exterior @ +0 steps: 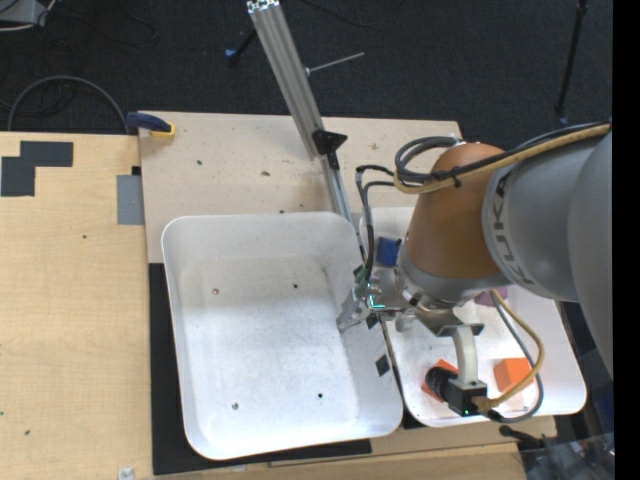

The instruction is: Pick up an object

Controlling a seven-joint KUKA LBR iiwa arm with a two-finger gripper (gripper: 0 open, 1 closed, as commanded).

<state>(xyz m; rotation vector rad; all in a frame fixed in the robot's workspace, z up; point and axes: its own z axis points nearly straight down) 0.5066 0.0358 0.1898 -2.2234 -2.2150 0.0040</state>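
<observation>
Rightward, the arm (480, 228) hides most of the right bin (560, 393), orange object (511, 371) beside it.

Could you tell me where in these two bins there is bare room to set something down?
The left bin offers bare white floor from its left wall across to near the gripper. The right bin is crowded: the arm covers most of it, with an orange object near its front corner.

Leaning over the bins' far edge — a tilted aluminium rail (296, 78). At the bench's far left, a blue-and-yellow clamp (150, 124); farther left, black tape patches (35, 164) — plus a grey one (128, 199).
</observation>
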